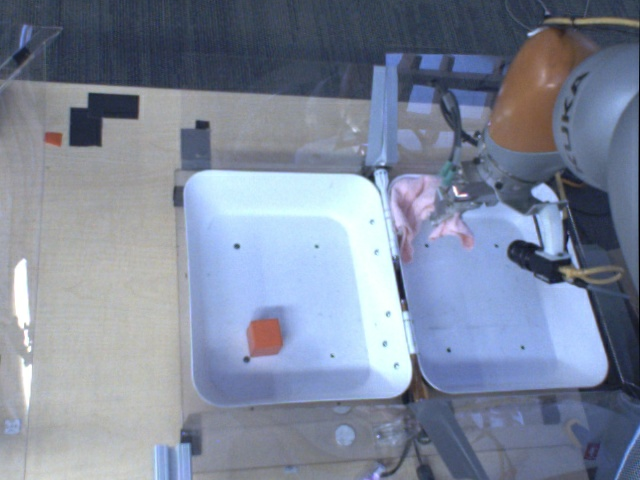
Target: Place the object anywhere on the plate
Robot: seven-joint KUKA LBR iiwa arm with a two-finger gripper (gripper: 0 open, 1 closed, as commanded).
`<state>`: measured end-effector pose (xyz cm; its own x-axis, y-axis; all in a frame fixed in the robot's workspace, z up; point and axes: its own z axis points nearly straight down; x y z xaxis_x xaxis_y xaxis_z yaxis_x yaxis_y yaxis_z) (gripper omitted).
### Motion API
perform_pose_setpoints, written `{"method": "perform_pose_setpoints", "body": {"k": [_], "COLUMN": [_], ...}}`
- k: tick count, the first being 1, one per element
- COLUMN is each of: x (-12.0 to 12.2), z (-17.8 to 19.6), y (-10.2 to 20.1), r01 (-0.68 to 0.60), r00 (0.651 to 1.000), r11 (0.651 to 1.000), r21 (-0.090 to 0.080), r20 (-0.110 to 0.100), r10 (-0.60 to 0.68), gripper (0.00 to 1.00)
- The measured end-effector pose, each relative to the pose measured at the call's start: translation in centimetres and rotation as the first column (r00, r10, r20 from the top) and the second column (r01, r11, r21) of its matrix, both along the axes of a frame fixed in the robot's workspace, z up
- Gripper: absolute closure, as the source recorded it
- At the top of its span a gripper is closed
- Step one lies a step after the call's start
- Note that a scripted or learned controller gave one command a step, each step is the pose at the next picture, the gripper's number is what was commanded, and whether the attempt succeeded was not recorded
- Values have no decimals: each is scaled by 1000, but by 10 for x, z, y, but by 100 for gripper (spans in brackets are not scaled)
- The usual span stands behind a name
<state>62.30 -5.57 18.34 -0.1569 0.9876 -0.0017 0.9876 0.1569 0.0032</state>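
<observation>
Arm (560, 88) reaches over the right bin (520, 348), jaws (455, 196) at its far left corner, over a pink cloth (415, 208) bunched against the bin's left wall. Jaw opening: cannot tell. Orange block (265, 337) lies in the left bin (300, 218), near its front left corner, well apart from the jaws.

— Can you make out the end effector (462, 192) from here?

— Hardly. It sits over the pink cloth (418, 211) in the right bin (520, 368), and its tips are too small and cluttered to read. The arm (585, 88) runs off the right edge.

— And the cloth?

— Partly covered by the end effector, bunched against the bin's wall. The worktop (90, 298) is cut at the left and bottom.
</observation>
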Motion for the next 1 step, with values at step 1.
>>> {"method": "perform_pose_setpoints", "body": {"k": [1], "x": [2], "z": [40], "y": [1], "r01": [-6], "r00": [1000], "r11": [1000], "r21": [0], "r20": [1], "r10": [6], "gripper": [100]}}
